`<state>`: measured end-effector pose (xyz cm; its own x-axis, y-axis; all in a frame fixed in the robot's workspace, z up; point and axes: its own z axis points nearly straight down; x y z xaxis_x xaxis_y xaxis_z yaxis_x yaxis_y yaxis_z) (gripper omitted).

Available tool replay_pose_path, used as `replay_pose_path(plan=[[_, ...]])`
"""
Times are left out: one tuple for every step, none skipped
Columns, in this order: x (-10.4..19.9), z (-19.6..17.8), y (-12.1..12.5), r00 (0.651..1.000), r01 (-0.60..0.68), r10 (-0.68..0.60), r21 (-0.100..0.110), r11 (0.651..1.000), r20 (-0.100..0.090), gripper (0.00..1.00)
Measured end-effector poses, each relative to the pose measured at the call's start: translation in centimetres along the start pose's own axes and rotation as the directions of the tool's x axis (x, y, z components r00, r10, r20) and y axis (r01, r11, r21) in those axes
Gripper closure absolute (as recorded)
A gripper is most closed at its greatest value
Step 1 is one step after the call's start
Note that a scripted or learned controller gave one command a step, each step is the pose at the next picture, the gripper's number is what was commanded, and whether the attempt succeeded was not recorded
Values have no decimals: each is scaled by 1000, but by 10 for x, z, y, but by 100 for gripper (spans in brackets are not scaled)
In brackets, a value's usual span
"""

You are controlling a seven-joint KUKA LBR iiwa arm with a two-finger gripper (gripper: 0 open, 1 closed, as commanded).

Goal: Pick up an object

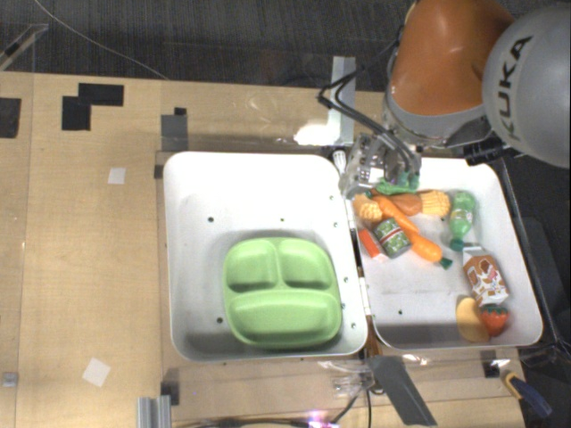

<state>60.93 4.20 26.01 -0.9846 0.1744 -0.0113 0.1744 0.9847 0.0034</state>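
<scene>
Partly hidden: hand (382,169) over carrot (406,228) top, grip unclear.

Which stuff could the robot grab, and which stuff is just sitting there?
For the job:
gripper
carrot
corn
can
green bottle
carton
strawberry
yellow fruit

Just sitting there:
green tray in the left bin
right bin, holding the toys
</scene>
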Motion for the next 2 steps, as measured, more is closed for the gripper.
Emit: replay_pose_path(plan=[[-31,-4,12,984,177,-177,0,984,0,100],[-33,-18,14,984,180,-180,-2,984,12,100]])
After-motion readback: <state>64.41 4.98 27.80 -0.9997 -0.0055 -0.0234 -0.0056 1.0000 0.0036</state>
